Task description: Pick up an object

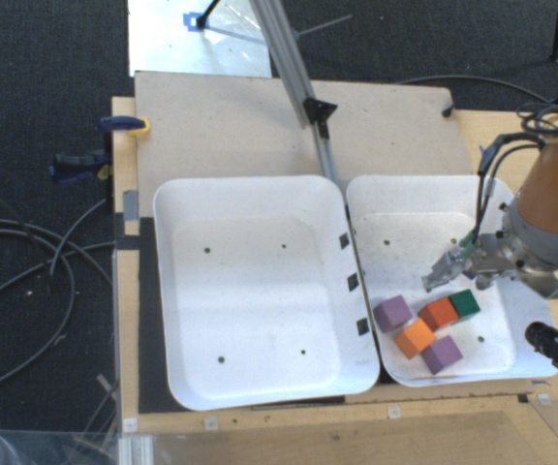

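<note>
Several small blocks lie in the near part of the right bin (405, 206): a purple block (391, 313), a red-orange block (439, 312), a green block (465, 304), an orange block (416, 337) and a second purple block (442, 354). My gripper (443, 271) reaches in from the right and hangs just above and behind the red-orange and green blocks. It is apart from them, and I see no block in it. The arm's orange band (555, 197) rises at the right edge.
The left bin (250, 289) sits beside the right one, with black clips along their shared wall. A metal pole (294, 61) slants across the back board. Cables and clamps lie on the dark floor to the left.
</note>
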You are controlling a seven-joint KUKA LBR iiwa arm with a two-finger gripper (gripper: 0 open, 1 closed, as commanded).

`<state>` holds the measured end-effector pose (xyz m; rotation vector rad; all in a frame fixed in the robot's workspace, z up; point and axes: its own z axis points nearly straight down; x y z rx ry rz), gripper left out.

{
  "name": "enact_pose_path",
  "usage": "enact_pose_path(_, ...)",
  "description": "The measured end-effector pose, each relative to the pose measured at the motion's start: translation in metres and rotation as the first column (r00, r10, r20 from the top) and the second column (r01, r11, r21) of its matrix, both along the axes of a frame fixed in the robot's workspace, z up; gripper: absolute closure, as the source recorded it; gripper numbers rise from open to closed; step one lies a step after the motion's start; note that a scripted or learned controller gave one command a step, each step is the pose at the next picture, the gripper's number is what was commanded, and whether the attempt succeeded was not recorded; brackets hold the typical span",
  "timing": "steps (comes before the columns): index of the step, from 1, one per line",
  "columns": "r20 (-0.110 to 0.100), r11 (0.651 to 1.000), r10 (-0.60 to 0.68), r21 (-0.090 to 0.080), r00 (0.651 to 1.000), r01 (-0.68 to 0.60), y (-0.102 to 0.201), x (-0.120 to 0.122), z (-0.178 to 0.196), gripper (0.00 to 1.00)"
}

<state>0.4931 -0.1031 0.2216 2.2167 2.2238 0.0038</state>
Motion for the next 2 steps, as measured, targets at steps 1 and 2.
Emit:
enact_pose_path(1,0.023,1.0,0.001,-0.012,1.0,-0.001,-0.0366,-0.0007,-0.107,0.0)
enact_pose_path(2,0.024,1.0,0.0,-0.012,1.0,0.001,-0.0375,-0.0003,-0.0979,1.0)
